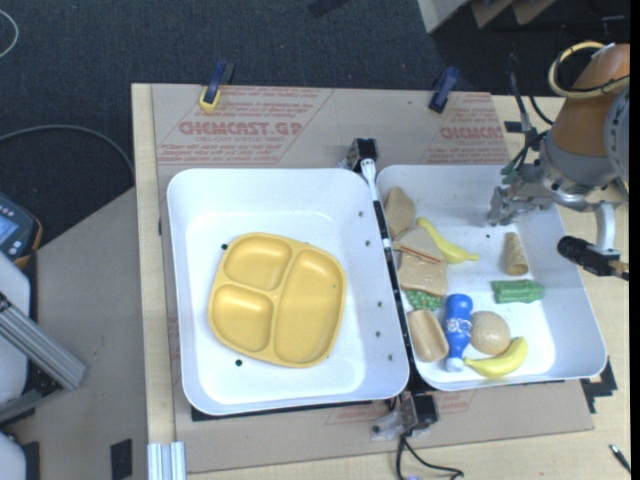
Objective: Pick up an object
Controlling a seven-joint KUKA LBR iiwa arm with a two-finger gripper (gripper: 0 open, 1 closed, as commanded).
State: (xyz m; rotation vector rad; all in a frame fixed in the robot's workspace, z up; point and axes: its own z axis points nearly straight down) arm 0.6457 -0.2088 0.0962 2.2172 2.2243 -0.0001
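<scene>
The gripper (507, 206) hangs low over the right bin (580, 298) near its two o'clock corner; whether it is apart or together I cannot tell. Toy foods lie toward six o'clock: an ice-cream cone (514, 253), a banana (446, 242), a green piece (517, 291), a blue bottle (457, 327). A yellow plate (277, 298) sits in the left bin (190, 268).

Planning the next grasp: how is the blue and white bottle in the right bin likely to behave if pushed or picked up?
The blue and white bottle lies on its side, so it may roll if nudged. Its rounded, smooth-looking body could slip between fingers. It is packed between a bread-like piece and a round tan item, so a push would probably shift those too.
</scene>
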